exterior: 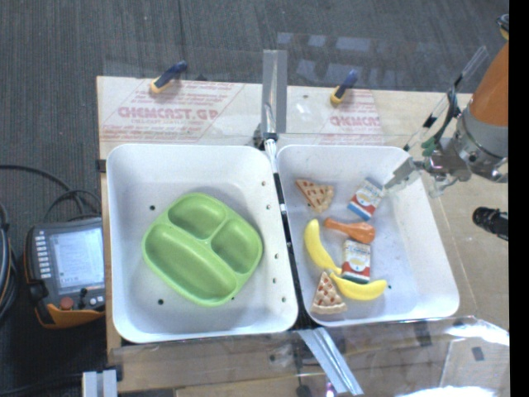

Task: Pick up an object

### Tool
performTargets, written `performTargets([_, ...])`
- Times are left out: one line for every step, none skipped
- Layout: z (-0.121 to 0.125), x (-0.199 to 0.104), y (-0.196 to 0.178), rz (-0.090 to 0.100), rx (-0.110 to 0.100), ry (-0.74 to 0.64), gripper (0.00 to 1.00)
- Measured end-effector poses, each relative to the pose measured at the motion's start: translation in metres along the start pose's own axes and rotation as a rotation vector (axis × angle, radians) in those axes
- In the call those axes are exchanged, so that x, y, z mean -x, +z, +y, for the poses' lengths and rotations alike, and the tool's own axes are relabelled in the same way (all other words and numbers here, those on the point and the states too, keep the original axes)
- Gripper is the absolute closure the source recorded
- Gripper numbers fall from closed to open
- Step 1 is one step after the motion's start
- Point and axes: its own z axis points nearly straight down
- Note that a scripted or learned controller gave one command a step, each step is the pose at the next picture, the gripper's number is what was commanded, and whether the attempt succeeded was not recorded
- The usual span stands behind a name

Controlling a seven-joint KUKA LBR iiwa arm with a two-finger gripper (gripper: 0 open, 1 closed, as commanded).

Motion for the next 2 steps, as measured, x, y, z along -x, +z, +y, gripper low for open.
performTargets([0.042,0.013,0.106,-0.002,-0.002,-0.084,0.00])
performTargets([0.057,0.010,0.158,-0.010,0.015,-0.205,0.00])
